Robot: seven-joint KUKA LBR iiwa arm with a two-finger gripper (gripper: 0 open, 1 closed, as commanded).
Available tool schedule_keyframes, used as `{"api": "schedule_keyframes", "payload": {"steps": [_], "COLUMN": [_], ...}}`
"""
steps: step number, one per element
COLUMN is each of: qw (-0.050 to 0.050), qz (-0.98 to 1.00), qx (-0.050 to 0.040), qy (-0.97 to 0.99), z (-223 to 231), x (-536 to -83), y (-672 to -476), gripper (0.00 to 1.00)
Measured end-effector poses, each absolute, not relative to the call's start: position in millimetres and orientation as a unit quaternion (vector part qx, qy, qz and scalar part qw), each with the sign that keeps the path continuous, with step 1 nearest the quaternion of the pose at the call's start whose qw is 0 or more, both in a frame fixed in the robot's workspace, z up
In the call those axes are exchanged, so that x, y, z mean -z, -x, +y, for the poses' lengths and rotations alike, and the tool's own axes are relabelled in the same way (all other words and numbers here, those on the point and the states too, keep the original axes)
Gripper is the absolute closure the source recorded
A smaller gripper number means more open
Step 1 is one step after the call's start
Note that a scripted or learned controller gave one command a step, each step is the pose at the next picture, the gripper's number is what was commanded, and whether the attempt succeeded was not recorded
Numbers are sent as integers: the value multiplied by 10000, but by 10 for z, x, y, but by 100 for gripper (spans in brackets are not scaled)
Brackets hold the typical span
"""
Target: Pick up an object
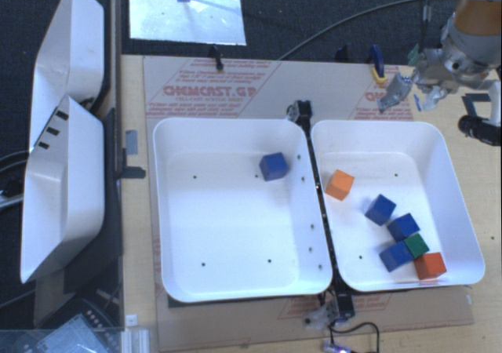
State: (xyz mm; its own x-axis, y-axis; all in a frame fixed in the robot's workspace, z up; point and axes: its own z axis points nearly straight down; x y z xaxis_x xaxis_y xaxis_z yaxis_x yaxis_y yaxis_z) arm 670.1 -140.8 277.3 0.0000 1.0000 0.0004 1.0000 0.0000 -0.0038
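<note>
From the camera view above the desk (pixel 235 81), the two white bins sit side by side, touching along a shared middle edge. The left bin (pixel 180 265) holds a single blue cube (pixel 273 165), lying near its back right corner. The right bin (pixel 459 210) holds six cubes: an orange cube (pixel 340 185) alone near the middle divider, a blue one (pixel 380 209) just right of it, and then a tight cluster toward the front right corner, made of two more blue cubes (pixel 403 227) (pixel 394 256), a green cube (pixel 416 245) and a red-orange cube (pixel 430 265), each touching its neighbours. The arm enters at the upper right, and its pincer (pixel 394 92) hangs above the desk behind the right bin's back rim, apart from every cube. Nothing is visible in its grip; how far it is open I cannot tell.
</note>
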Motion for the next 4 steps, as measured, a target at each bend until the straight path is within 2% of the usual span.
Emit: {"api": "schedule_keyframes", "payload": {"steps": [1,4], "qw": [-5,11], "qz": [-7073,-7071], "qx": [3,-8], "qy": [7069,7072], "z": [-1407,-1318], "x": [-2802,-1270], "y": [-6709,-6481], "gripper": [0,0]}}
